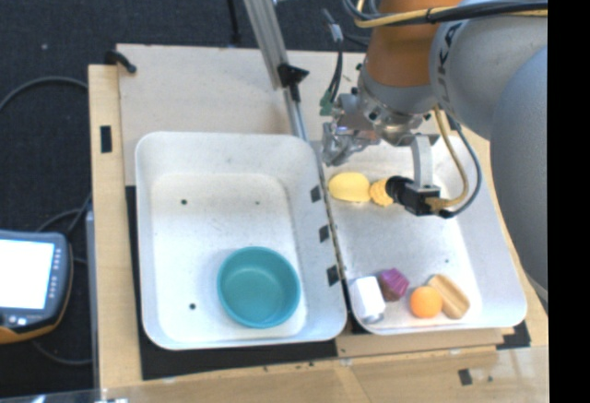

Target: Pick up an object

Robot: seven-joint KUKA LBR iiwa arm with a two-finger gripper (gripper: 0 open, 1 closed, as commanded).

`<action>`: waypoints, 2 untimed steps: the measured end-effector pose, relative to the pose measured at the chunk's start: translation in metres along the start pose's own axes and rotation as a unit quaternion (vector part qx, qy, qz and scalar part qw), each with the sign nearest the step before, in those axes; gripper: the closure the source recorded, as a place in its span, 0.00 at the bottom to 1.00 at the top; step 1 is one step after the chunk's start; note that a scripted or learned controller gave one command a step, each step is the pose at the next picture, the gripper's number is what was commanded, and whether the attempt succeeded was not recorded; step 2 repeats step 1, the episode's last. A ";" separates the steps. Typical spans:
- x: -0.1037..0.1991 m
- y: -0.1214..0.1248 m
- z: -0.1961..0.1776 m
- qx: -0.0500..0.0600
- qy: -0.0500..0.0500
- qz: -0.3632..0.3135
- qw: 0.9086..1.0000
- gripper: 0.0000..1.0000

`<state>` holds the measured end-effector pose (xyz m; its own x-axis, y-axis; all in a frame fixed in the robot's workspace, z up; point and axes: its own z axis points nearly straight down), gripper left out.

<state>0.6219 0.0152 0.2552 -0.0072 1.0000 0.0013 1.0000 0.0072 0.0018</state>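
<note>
Bins: two shallow white trays of speckled plastic with rounded corners sit side by side on a pale wooden table (198, 88). No brand, label or legible writing appears on any object.

Left bin (175, 161) holds a single teal bowl (259, 287), round, smooth and matte, resting near its front edge.

Right bin (489, 286) holds several small items. A yellow piece (348, 187), rounded and smooth like a lemon, lies near the bin's left wall toward the back. Just beside it on the right sits a smaller ridged yellow-orange piece (380, 194), touching or almost touching a black fitting (412, 195) on the arm's cabling. Along the front edge lie a white block (370, 297), boxy with soft corners; a purple ridged piece (395, 282) just beside it; an orange ball (425, 302); and a tan oblong roll (451, 294) touching the ball.

Arm: grey metal with a glossy orange band (419, 9) above the wrist, reaching in from the right, with looped cables around the wrist. Gripper (337, 149) hangs over the back left corner of the right bin, just behind the yellow piece and close to the wall between the bins. Its metallic fingers are too small and cluttered to tell whether they are spread or closed, and nothing is visibly held between them.

Grey aluminium rail (263, 14) slants down from the top toward the bins' shared wall.
</note>
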 end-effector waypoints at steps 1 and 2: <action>0.048 0.006 0.013 0.001 -0.001 0.000 1.000 1.00; 0.048 0.006 0.013 0.001 -0.001 0.000 1.000 1.00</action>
